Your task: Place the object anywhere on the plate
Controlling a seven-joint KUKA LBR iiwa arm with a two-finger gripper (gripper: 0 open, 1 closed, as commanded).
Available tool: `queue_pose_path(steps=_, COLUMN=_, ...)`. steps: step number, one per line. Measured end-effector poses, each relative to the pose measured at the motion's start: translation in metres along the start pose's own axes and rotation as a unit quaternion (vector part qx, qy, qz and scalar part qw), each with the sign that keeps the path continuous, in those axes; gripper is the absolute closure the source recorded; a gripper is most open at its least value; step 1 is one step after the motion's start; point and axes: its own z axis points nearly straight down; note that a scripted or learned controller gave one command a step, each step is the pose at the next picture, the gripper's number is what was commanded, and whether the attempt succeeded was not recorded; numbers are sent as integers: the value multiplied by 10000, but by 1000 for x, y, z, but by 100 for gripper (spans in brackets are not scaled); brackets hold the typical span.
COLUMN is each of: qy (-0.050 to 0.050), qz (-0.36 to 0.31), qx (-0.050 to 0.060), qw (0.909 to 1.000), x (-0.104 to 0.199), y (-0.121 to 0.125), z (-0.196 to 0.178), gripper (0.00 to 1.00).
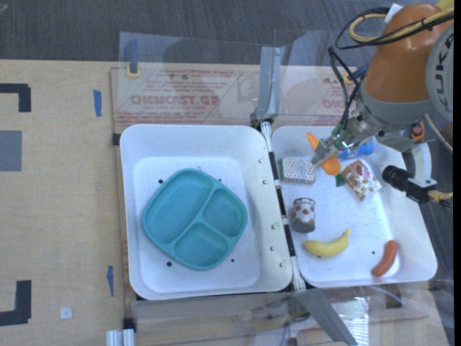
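Hovering low over the orange carrot point(328, 161) in the right bin point(410, 265), the gripper point(333, 147), grip state unclear, needs a grasp before carrying to the teal plate point(194, 218)

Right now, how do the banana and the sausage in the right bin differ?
The curved yellow banana lies nearly level near the bin's middle; the short orange-red sausage lies slanted by the right rim. The banana is longer and tapers to pointed tips; the sausage is stubby with rounded ends. Both lie flat in the shallow white right bin, apart from each other.
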Motion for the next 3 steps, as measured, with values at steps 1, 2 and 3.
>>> queue_pose_path(steps=1, qy=10, qz=-452, qx=17, qw=9990, x=105, y=-9, z=19, gripper=100)
queue_pose_path(steps=2, qy=16, qz=-982, qx=24, qw=9952, x=164, y=7, z=45, gripper=100)
queue_pose_path(steps=3, qy=14, qz=-976, qx=21, qw=9952, x=163, y=7, z=45, gripper=0)
